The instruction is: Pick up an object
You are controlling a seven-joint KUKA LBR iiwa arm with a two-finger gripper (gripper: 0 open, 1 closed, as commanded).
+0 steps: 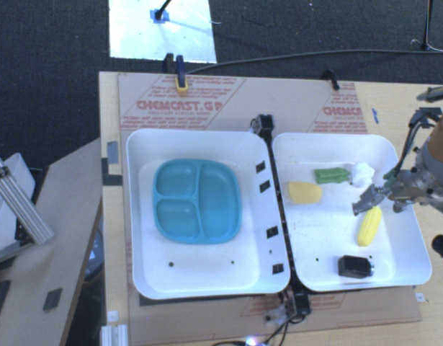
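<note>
My gripper [381,204] hangs over the right side of the right bin [394,150], its two grey fingers spread open with nothing between them. Just below it lies a yellow corn-like piece [369,226], its upper end close under the fingers. A pale yellow lump [305,192] rests to the left. Behind it sit a green piece [331,175] and a small white object [362,172]. A black block [355,267] sits near the bin's front wall.
The left bin [142,193] holds a blue divided plate [198,200]. A black-hinged divider [273,207] joins the two bins. The arm [437,157] enters from the right edge.
</note>
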